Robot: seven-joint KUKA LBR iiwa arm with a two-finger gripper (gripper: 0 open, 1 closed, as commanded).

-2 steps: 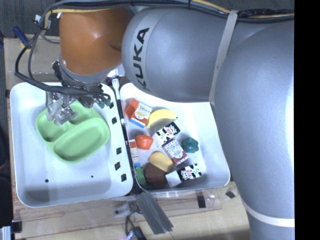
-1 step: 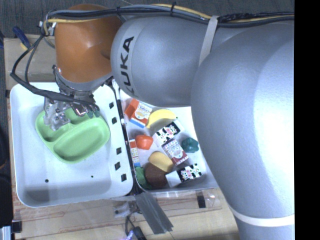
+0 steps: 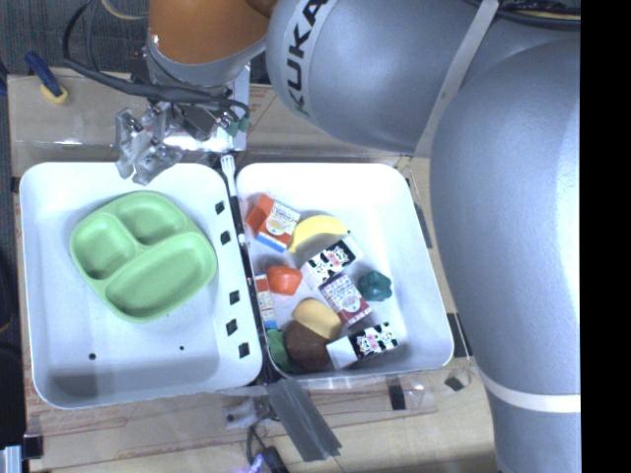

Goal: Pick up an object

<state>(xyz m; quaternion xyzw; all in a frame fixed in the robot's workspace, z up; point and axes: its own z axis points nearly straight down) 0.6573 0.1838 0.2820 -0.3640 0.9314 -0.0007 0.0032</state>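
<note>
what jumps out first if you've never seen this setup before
The huge grey KUKA arm fills the top and right, its orange band above the gripper at the left bin's far edge. Next, the green divided plate in the left bin, and the right bin's jumble of small items.

Divided plate (image 3: 144, 255) in left bin (image 3: 39, 294); cartons (image 3: 345, 294) in right bin (image 3: 419, 264).

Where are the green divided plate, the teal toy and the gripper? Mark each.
green divided plate (image 3: 144, 255): camera view, central ridge.
teal toy (image 3: 375, 285): camera view, its top.
gripper (image 3: 148, 156): camera view, between its fingertips.
</note>
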